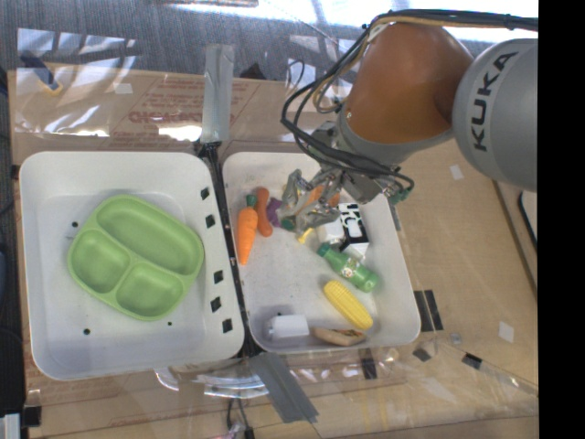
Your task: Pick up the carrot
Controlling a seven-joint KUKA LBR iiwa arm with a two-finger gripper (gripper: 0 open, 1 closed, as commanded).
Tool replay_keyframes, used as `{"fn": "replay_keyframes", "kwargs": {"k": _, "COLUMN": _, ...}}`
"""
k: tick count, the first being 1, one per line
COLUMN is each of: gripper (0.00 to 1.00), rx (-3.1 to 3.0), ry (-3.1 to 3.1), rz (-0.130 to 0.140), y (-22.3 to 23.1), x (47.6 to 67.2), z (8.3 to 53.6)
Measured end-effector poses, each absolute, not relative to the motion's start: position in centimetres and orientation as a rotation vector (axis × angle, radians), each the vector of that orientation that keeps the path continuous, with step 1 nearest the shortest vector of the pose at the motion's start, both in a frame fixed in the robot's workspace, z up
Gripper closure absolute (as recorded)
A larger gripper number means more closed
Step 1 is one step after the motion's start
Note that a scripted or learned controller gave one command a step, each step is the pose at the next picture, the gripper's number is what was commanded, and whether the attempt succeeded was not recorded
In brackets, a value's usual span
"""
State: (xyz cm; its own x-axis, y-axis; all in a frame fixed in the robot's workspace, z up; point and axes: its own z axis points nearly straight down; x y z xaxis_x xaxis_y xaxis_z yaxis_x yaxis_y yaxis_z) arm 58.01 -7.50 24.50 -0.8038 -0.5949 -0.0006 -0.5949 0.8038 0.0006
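Observation:
The carrot (247,231) is orange with a green top. It lies along the left wall of the right bin (395,273), stem end pointing to the back. My gripper (308,206) hangs low over the back middle of that bin, a short way to the right of the carrot and apart from it. The carrot lies free on the bin floor. Small orange, green and yellow bits show around the gripper, too cluttered to make out.
A reddish sausage (263,212) and a purple item (273,210) lie between carrot and gripper. Further right and forward are a black-and-white carton (353,227), green bottle (350,267), corn cob (348,305), white block (289,326) and tan piece (338,337). A green divided plate (135,255) sits in the left bin.

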Motion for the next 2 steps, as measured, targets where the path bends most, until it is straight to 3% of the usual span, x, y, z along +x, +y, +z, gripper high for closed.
{"fn": "replay_keyframes", "kwargs": {"k": 1, "gripper": 1.00, "rx": -0.844, "ry": 3.018, "rz": -0.007, "y": -13.2, "x": 59.3, "z": 31.1}}
{"fn": "replay_keyframes", "kwargs": {"k": 2, "gripper": 1.00, "rx": -0.992, "ry": 2.974, "rz": -0.008, "y": -21.2, "x": 59.8, "z": 34.1}}
